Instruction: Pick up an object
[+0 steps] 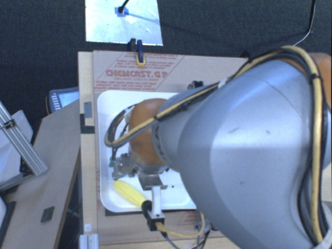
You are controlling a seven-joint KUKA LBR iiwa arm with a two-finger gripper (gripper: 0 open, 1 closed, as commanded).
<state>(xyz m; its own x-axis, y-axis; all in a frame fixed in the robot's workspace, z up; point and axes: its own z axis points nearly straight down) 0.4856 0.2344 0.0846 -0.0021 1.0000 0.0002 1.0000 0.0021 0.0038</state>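
A large grey robot arm (249, 139) reaches in from the right, covering most of the bench (85, 134) and much of a shallow white bin (106, 108). An orange band (142, 126) sits above its wrist, which hangs low over the bin's middle. The gripper (124, 165) is tucked under the wrist, and I cannot tell its state or whether it has hold of anything. A yellow corn cob (130, 192) lies slantwise in the bin's near left corner, just beside the wrist assembly. To do the pick well, the pincer probably needs to centre over the cob, straddle its narrow width, and avoid the bin's wall.
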